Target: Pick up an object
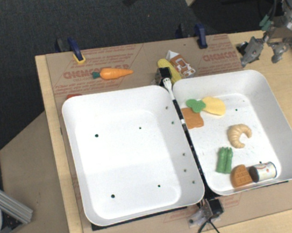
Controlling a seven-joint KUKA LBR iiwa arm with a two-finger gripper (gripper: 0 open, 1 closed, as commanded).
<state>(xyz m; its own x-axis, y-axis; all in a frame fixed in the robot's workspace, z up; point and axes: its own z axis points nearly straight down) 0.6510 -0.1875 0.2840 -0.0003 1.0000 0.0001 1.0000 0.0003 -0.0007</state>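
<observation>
hovering at the upper right, beyond the far corner of the right bin (277, 121), the end effector (264, 52) is seen with its fingers spread apart and nothing between them. a croissant (239, 135) is found in that bin, well apart from it, below and to its left.

Left bin (85, 149): lots of open floor, easy to reach in. Right bin (277, 121): toys near middle; croissant (239, 135), green veg (224, 159), can (263, 171) close together. Open room along right side. Carrot (113, 73) outside, behind bins.
</observation>
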